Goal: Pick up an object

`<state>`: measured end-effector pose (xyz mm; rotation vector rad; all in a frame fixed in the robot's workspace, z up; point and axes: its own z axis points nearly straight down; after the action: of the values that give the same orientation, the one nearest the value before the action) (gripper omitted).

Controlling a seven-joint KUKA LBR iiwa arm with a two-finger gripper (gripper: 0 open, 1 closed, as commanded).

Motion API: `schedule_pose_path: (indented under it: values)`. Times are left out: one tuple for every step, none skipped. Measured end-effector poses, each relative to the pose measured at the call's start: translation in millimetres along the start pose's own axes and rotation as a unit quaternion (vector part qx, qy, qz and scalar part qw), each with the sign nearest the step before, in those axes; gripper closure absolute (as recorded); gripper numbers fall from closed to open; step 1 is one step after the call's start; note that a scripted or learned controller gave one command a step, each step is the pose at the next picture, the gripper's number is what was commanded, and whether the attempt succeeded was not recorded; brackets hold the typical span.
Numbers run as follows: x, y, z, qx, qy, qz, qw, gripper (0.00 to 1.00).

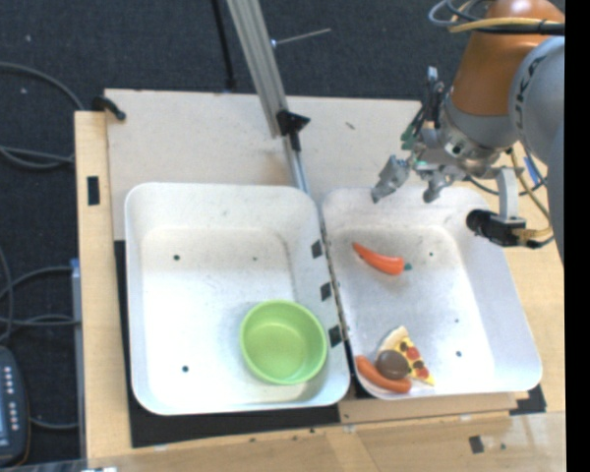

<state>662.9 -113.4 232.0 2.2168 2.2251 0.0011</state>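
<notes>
Orange, the carrot (379,260) is found in the right bin (492,293), its long axis running left-right, slightly slanted. The claw (410,186) is held above the bin's far rim, fingers spread, nothing gripped. The carrot lies nearer the camera, slightly left.

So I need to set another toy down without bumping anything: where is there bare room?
Left bin: bare floor everywhere behind and left of the green bowl. Right bin: bare strip right of the carrot. Crowded in its near corner, around the pizza slice and sausage.
</notes>
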Motion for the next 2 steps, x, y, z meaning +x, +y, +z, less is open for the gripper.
schedule_pose_path:
  values:
    - [0,0,0,0.0,0.0,0.0,1.0,0.0]
    - [8,1,51,0.002,-0.001,0.0,1.0,0.0]
